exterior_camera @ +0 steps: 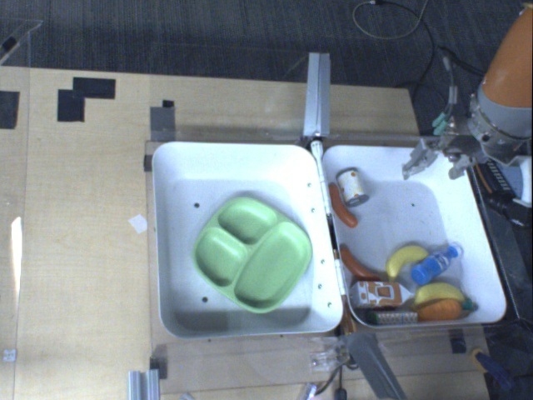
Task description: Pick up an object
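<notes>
My gripper (435,162) hovers over the far right corner of the right bin (466,200), fingers spread open with nothing between them. Below it in that bin lie a small can (352,186) and a red sausage (342,206) near the left wall. Toward the front sit a second sausage (360,264), a yellow banana (405,258), a blue bottle (435,265), a juice carton (379,294), another banana (439,293) and an orange carrot (441,310). None of them touches the gripper.
The left bin (171,223) holds a green divided plate (254,252). A metal divider post (317,98) stands between the bins at the back. Cables (400,15) trail across the dark floor behind the bench.
</notes>
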Action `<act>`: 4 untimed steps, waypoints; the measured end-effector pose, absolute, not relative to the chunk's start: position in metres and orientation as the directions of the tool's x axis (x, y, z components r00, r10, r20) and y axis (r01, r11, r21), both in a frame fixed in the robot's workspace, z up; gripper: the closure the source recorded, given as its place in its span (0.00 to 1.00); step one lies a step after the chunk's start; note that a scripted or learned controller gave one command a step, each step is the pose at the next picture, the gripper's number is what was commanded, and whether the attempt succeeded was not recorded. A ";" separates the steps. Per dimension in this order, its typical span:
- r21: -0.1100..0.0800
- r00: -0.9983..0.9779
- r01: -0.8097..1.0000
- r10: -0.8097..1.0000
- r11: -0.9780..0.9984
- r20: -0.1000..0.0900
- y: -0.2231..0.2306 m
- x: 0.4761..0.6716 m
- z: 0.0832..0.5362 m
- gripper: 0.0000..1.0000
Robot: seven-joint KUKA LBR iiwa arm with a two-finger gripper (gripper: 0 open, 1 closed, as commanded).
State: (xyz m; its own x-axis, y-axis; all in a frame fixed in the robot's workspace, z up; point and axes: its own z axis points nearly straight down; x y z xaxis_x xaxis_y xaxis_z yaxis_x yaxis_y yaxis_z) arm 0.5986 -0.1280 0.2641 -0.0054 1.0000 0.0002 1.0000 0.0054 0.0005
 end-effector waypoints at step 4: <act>0.008 -0.119 0.993 0.993 0.119 -0.002 -0.055 0.659 0.392 0.00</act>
State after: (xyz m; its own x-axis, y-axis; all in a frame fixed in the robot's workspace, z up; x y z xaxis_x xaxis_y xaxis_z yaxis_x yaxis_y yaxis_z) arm 0.6593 -0.0545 0.3918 -0.1189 0.9929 -0.0020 0.9929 0.1189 0.0077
